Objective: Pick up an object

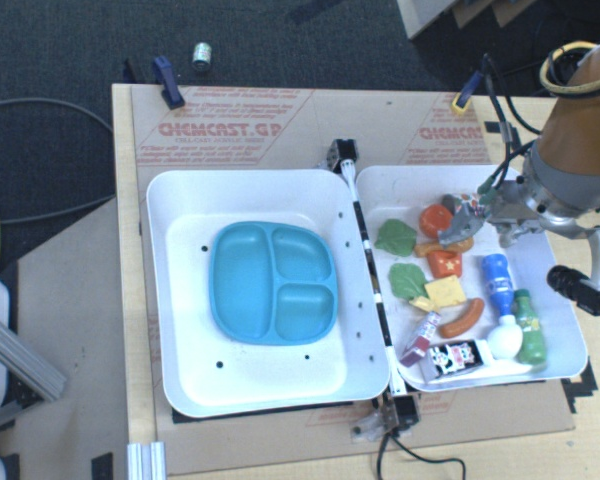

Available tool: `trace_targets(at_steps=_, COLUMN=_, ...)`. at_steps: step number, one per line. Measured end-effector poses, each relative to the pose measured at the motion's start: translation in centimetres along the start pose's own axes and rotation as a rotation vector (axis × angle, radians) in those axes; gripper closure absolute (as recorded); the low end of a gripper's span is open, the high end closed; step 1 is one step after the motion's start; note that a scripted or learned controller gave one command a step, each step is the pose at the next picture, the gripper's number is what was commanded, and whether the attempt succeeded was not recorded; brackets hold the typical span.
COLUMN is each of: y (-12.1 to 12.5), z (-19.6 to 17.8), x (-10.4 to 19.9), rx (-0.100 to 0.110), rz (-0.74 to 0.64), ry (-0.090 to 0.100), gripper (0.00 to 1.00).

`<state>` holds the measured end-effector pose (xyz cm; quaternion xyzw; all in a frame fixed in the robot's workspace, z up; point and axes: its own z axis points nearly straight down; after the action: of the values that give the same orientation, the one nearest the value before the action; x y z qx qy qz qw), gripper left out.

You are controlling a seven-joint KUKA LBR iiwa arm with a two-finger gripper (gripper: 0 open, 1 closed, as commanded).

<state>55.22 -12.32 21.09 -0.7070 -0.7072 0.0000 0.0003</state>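
Near edge of right bin (570, 363): bottles, sausage (463, 318) and cheese slice (445, 292) packed tight. Further back, pincer (467, 215) is poised at red tomato (436, 219); finger state cannot be told. Risk: tomato rolled aside, or neighbour snagged through crowding.

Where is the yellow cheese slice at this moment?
The flat yellow cheese slice lies in the right white bin, near its middle, just right of a green leaf and above the brown sausage.
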Motion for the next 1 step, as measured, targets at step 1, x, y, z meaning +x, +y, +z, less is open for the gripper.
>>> trace_targets(at_steps=1, y=2.58, z=11.27, x=2.77, rx=-0.012, rz=-0.001, ry=-0.002, gripper=0.00)
